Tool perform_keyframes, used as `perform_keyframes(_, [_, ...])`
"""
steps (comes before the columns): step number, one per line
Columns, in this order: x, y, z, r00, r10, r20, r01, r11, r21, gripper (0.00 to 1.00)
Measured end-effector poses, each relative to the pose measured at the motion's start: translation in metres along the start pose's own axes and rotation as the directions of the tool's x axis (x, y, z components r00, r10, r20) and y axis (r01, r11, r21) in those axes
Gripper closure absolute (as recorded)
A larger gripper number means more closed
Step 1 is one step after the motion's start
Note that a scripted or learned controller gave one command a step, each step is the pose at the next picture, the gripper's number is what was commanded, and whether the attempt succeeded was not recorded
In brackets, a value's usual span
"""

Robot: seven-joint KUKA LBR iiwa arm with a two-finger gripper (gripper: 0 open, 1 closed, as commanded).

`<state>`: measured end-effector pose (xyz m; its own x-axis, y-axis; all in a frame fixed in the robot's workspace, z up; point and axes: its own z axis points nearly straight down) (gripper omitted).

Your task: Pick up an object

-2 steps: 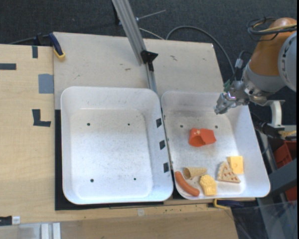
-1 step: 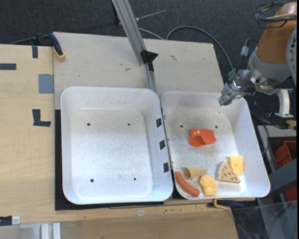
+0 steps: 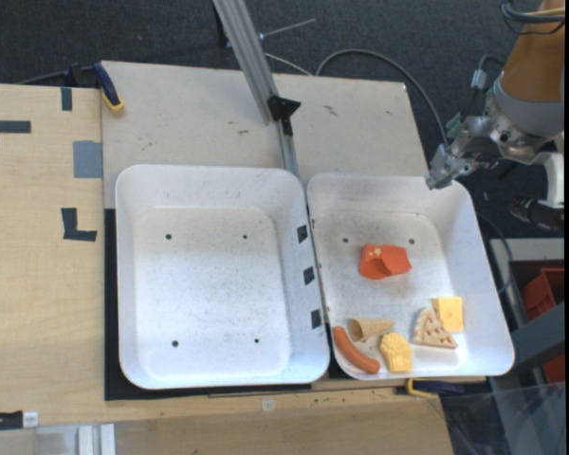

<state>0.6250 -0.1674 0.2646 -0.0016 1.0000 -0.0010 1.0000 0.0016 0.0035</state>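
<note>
An aluminium post (image 3: pixel 249 50) rises closest to the lens, from the gap behind the two bins. The left bin (image 3: pixel 133 254) lies well off to the side of the gripper (image 3: pixel 440 174), across the right bin (image 3: pixel 474 254). The gripper hangs over that right bin's far outer corner, at the rim. The grey arm (image 3: pixel 531 74) with its orange band is cut off at the frame's edge behind it. Whether the gripper is wide or narrow I cannot tell; it is small and blurred here, and I see nothing held in it.

The pickable things all lie in the right bin, apart from the gripper. Nearest to it, at mid-floor, sits an orange-red piece (image 3: pixel 384 261), folded or cup-like; its exact form is hard to make out. Farther from the gripper, along the near wall, are a red sausage (image 3: pixel 356 351), a crust-edged wedge (image 3: pixel 434 332), a yellow block (image 3: pixel 449 313), a lumpy yellow piece (image 3: pixel 395 352) and a tan cone (image 3: pixel 370 328), bunched close together.
</note>
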Motion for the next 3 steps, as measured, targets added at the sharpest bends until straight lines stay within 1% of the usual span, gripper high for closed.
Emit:
perform_keyframes(1, [0.052, 0.004, 0.017, 1.000, -0.004, -0.002, 0.004, 1.000, 0.006, 1.00])
perform_keyframes(2, [0.098, 0.002, 0.028, 1.000, -0.004, -0.002, 0.004, 1.000, 0.006, 1.00])
perform_keyframes(3, [0.150, 0.009, 0.040, 1.000, -0.005, -0.002, 0.005, 1.000, 0.007, 1.00])
